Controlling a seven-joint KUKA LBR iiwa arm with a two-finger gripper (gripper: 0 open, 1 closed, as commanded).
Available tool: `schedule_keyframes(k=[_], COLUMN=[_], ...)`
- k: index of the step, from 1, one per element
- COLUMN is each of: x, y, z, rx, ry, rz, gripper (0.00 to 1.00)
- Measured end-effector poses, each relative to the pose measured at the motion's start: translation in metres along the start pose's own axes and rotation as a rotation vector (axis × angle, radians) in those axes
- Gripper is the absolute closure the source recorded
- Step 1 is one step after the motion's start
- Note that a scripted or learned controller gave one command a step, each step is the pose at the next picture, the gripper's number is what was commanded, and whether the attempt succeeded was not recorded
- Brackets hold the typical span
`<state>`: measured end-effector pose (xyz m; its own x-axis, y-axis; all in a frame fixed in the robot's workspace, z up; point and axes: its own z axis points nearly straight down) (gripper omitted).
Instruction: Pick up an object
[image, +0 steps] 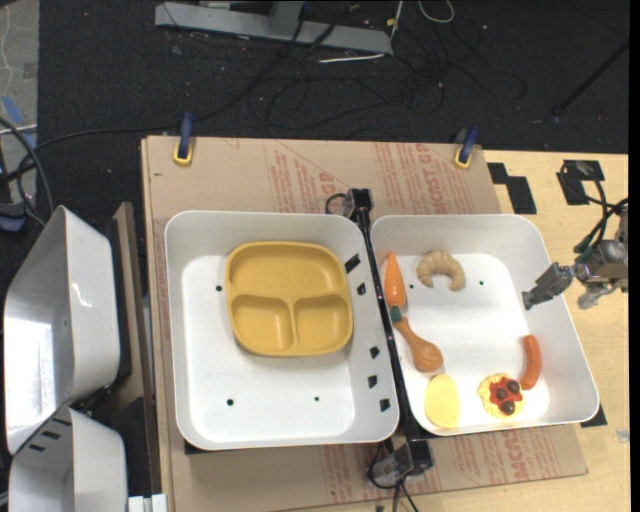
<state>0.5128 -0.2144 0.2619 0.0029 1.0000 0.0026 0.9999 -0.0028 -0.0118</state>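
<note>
Claw (552, 283): at the right edge of the right bin, reaching in from the right, above the rim; nothing between its fingers; whether it is spread or pressed together I cannot tell.
Right bin (560, 330): white, shallow, on the desk (300, 170), touching the left bin along its left side.
Croissant (441, 268): far part of the right bin, near the middle.
Carrot (395, 280): far left of the right bin, just beside the dividing wall.
Drumstick (420, 345): near side of the carrot, lying slantwise.
Sausage (531, 361): right part of the right bin, well on the near side of the claw.
Pizza (501, 394): near right corner, just beside the sausage.
Yellow piece (442, 401): near edge, left of the pizza.
Left bin (200, 400): white, holds a plate.
Plate (290, 298): yellow, three compartments, in the far half of the left bin.
</note>
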Motion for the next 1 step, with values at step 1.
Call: schedule_keyframes(k=[1], x=[0.0009], y=[0.0024], z=[-0.0063], rx=[-0.012], ry=[-0.003], rz=[-0.004], gripper=[0.00])
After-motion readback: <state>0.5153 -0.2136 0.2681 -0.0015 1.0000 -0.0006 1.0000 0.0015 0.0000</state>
